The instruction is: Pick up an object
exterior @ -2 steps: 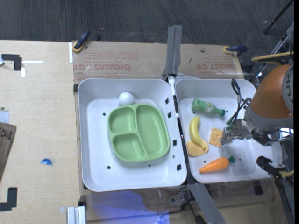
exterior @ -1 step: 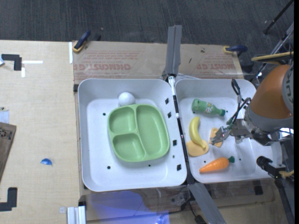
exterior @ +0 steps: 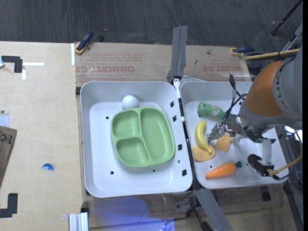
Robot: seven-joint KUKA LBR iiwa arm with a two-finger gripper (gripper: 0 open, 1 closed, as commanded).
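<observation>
Orange and lying nearest the front edge of the right bin [exterior: 269, 179], a carrot [exterior: 222, 170] is seen with its green end turned toward the arm. Just behind it, a yellow banana [exterior: 201, 139] is laid along the bin's left wall, and a small tan block [exterior: 223, 142] is found just beside it. The hand [exterior: 222, 129] is lowered directly over that block, near the bin's middle; whether its fingers are spread or closed cannot be told, and nothing is visibly gripped. Farther back, a green bottle [exterior: 210, 110] is tipped on its side toward the bin's rear. In the left bin [exterior: 96, 143], a green divided plate [exterior: 142, 136] is set centrally, with a white ball [exterior: 130, 101] touching its far rim.
</observation>
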